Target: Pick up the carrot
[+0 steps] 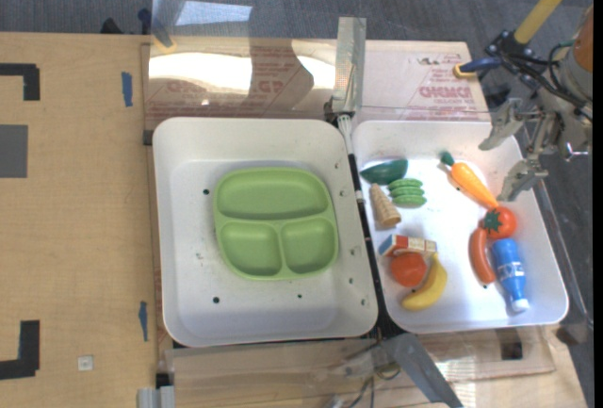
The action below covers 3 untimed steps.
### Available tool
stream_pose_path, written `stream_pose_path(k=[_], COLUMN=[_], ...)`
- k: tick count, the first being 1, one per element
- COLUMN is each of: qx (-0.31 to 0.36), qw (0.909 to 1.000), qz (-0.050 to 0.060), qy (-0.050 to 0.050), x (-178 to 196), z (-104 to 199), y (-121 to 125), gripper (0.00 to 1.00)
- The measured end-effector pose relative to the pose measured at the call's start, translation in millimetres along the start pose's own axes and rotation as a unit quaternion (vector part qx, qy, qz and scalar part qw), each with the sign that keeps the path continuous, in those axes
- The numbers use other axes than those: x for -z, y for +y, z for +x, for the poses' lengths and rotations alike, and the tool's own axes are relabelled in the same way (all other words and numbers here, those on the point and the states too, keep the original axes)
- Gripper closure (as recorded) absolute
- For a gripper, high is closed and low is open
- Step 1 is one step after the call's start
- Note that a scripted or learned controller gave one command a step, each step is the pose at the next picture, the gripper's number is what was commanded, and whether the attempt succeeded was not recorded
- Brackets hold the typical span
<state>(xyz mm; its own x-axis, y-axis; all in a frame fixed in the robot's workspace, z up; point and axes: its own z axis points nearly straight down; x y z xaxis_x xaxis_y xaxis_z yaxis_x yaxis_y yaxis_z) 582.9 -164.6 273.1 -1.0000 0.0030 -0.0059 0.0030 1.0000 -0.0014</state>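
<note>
The orange toy carrot with a green tip [467,182] lies slantwise in the upper right part of the right-hand shallow white bin [551,298], its green end toward the bin's back wall and its thick end close to a small red-orange toy tomato [498,221]. The metal two-finger gripper [528,172] hangs over the bin's right rim, just beside the carrot and not touching it; its fingers stand apart with nothing between them. Below the tomato lie a red toy sausage [480,257] and a blue bottle with a white cap [509,274], side by side. Further left in the same bin are a dark green leafy piece [383,171], a light green pea pod [408,192], a tan cork-like piece [382,206], a round red fruit [408,269] and a yellow banana [429,287]. The left-hand white bin [179,236] holds a light green three-compartment plastic tray [275,221].
</note>
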Motion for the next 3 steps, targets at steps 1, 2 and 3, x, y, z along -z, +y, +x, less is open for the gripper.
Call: stream_pose_path(k=[1, 2, 3], qx=[0.019, -0.114, -0.113], qw=[0.9998, 0.9935, 0.9936], qz=[-0.003, 0.000, 0.001], qy=[0.007, -0.001, -0.004], x=[-144.4, -175.7, -164.9], z=[-15.4, -32.6, -34.4], y=[-11.3, -34.7, -34.1], gripper=[0.00, 0.00, 1.00])
